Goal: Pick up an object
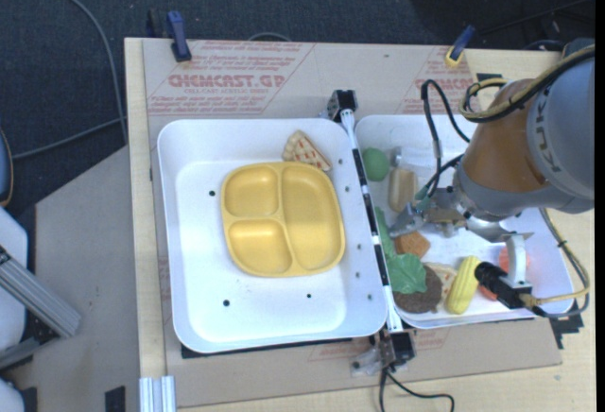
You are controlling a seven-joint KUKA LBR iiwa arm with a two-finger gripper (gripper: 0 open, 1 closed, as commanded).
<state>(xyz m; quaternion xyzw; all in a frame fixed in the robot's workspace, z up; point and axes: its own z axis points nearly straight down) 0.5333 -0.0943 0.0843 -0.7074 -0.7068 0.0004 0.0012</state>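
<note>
Camera view: fingers (413,219) over round tan cookie (412,243) in right bin (558,245), grip state indiscernible.

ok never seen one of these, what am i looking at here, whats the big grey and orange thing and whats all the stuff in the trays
The grey and orange thing is a robot arm, reaching in from the right. One camera above the bench looks down at a slant. Two white bins sit side by side. The left bin holds a yellow divided plate and a toy waffle at its top edge. The right bin holds toy food: a green ball, a lettuce leaf, a brown patty, a corn cob. The arm's gripper is down among that food; whether it grips anything is unclear.
</note>
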